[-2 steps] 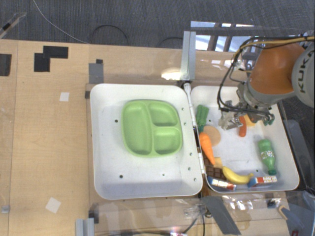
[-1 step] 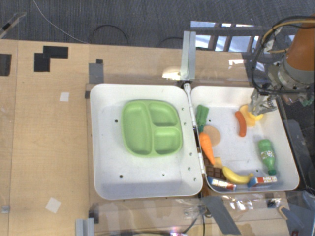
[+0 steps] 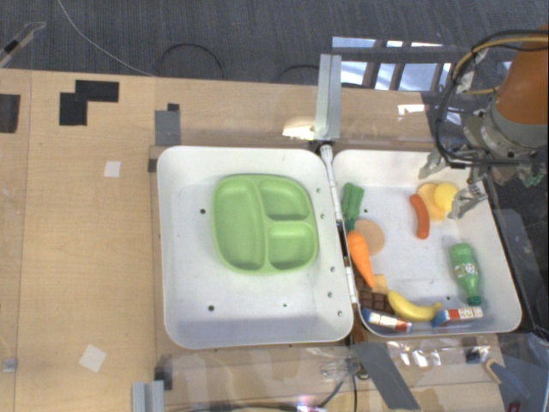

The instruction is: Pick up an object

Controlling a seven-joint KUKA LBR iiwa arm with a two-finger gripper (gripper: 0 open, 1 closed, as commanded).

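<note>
The right bin [image 3: 506,256] holds several small items. A yellow toy [image 3: 441,201] lies near its back, with a red sausage [image 3: 420,216] just left of it. My gripper [image 3: 449,187] hangs over the yellow toy with its fingers spread, one finger [image 3: 430,169] at the toy's back left and the other at its right. The fingers are open and I see nothing pinched between them. The grey arm with its orange band [image 3: 523,93] comes in from the upper right.
Also in the right bin are a green bottle [image 3: 466,271], a banana [image 3: 410,307], a carrot [image 3: 360,260], a green vegetable [image 3: 352,204], a tan disc [image 3: 370,235] and small pieces along the front wall. A green divided plate [image 3: 264,223] lies in the left bin [image 3: 184,316].
</note>
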